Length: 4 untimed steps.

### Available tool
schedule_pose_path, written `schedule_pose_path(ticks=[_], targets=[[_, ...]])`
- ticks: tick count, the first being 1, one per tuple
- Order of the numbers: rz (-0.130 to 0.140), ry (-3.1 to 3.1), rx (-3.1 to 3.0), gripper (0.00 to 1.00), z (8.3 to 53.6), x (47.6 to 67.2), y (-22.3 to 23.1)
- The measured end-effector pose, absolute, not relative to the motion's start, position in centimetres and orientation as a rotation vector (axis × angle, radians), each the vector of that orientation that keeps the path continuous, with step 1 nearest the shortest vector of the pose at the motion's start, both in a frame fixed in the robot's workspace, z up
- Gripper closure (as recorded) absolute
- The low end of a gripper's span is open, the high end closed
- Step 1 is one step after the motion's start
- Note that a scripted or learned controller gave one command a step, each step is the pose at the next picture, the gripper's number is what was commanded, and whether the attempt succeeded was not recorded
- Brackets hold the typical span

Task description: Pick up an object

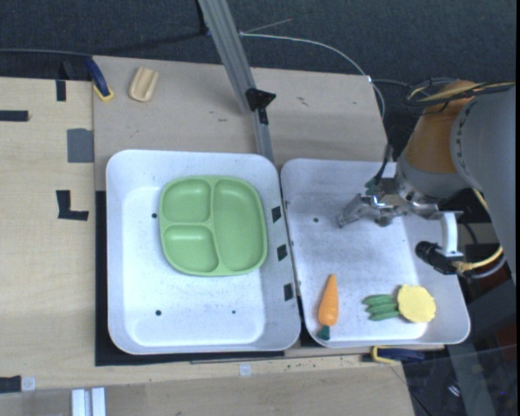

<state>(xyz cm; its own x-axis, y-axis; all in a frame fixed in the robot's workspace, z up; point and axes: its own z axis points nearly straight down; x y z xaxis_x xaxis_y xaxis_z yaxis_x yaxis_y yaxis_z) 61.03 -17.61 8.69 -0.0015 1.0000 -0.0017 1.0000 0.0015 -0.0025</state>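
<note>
So the pickable stuff all sits in the right bin (pixel 312 189): a toy carrot (pixel 328 299) lying below and a bit left of the tool (pixel 354 214), orange body with a green stub at its near end, and a green bean-pod thing (pixel 380 306) touching a yellow lumpy piece (pixel 416 303), both below the tool and slightly right. All three look like smooth plastic play food, well apart from the tool. The tool hangs over the upper middle of that bin, fingers (pixel 347 217) spread apart, nothing between them.

Both bins are shallow, white, speckled with scuffs, on a light wood surface (pixel 35 258) with black tape marks. Dark carpet-like floor runs behind it.

Left of the tool, the other bin (pixel 130 319) holds a pale green divided plate (pixel 214 225), three compartments, rounded corners. A grey metal pole (pixel 230 42) slants up and left of the tool. Far off at upper left, a tan block (pixel 143 84) and a blue-yellow clip (pixel 99 78) lie on the surface.
</note>
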Motion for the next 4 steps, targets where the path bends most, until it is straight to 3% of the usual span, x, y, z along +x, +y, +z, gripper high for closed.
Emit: schedule_pose_path(ticks=[1, 4], targets=[[0.003, -2.224, -2.217, 1.0, 9.8, 61.1, -17.5], [-0.005, -2.228, -2.224, 1.0, 28.4, 62.9, -17.8]])
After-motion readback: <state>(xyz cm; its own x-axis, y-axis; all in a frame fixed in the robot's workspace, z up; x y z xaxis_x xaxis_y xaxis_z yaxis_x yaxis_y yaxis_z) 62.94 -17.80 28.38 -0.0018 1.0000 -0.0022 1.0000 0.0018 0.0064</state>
